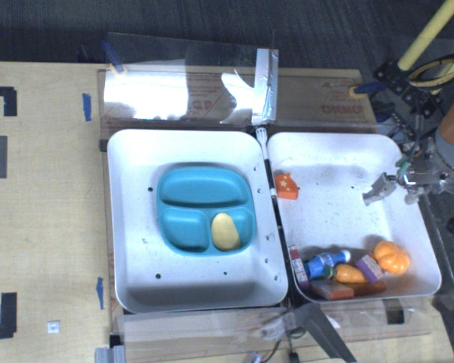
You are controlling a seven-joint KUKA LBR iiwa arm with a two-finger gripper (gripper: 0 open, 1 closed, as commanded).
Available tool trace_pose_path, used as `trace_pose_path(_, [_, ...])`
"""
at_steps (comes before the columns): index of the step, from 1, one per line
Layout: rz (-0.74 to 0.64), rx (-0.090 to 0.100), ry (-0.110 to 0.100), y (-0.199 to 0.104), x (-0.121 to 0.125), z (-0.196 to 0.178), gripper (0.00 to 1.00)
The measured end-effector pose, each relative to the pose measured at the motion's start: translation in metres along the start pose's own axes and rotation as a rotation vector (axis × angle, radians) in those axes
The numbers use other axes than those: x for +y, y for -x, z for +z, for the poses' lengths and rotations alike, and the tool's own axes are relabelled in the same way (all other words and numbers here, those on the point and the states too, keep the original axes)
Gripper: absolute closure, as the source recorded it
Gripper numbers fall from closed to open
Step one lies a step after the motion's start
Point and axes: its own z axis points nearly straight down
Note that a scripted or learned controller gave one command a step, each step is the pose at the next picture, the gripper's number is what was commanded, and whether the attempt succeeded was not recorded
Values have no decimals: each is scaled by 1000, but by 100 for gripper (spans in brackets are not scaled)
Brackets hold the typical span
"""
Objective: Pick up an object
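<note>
My gripper (pixel 393 188) hangs over the right edge of the right bin (pixel 325 165), its grey fingers spread apart with nothing between them. Along that bin's front wall lie a blue-and-white bottle (pixel 325 264), an orange carrot-like piece (pixel 349 274), a purple item (pixel 369 267) and an orange pumpkin-shaped toy (pixel 393 257). A small orange block (pixel 287 186) sits near the bin's left wall. In the left bin (pixel 136 225) a blue divided tray (pixel 204 206) holds a yellow egg-shaped object (pixel 225 231) in its lower right compartment.
A clear plastic sheet and a metal bracket (pixel 263 85) stand behind the bins. Cables and a yellow rod (pixel 433 23) crowd the upper right corner. Bare wooden benchtop (pixel 41 203) spreads to the left of the bins.
</note>
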Motion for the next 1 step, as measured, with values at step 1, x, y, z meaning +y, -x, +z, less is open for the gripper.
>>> trace_pose_path(1, [6, 0, -2, -1, -66, 93, 0])
